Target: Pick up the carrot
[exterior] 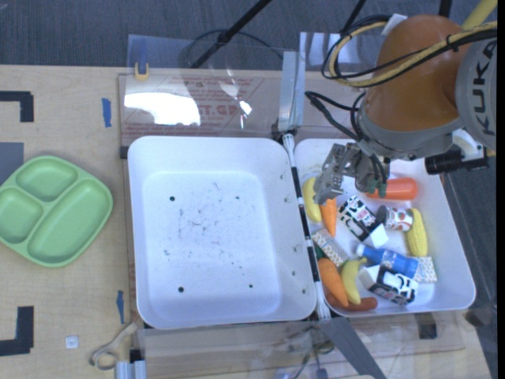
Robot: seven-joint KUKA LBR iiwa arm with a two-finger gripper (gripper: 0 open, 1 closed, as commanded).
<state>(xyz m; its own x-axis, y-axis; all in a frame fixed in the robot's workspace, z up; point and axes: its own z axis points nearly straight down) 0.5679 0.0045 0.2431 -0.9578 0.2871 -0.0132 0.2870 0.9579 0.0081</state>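
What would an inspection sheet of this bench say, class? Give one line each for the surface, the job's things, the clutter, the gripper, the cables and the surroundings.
Surface: wooden bench bearing left bin and right bin.
Job's things: carrot lies in the right bin by its left wall; a second carrot lies nearer the front.
Clutter: bananas, red-capped item and small packages share the right bin.
Gripper: gripper hangs above the right bin's rear; its state is unclear.
Cables: yellow and black cables loop over the arm.
Surroundings: green divided plate sits left of the bins.

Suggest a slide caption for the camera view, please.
Gripper poised over the cluttered right bin, near a carrot.
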